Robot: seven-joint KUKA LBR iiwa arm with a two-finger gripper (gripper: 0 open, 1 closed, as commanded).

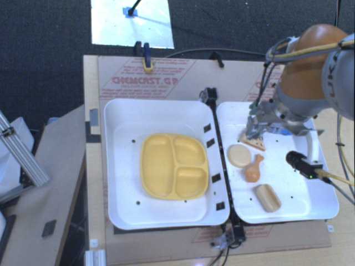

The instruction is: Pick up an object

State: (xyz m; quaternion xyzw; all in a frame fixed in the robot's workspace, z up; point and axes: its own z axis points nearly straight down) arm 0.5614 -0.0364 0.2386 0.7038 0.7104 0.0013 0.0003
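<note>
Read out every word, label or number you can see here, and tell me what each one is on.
"CHEMCAST GP": red print on the brown sheet behind the left bin.
Smaller red line beneath it: too blurred to read.
Red print at the sheet's right end: partly hidden, unreadable.

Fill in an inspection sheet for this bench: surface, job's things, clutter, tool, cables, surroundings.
Surface: bench bearing a left bin and a right bin, both white.
Job's things: wedge slice, pale disc, orange drumstick and tan roll, all in the right bin.
Clutter: yellow divided plate in the left bin.
Tool: tool directly over the wedge slice; contact unclear.
Cables: yellow cables along the arm; black cable behind the bins.
Surroundings: dark floor, pale sheet, metal rail at left.
</note>
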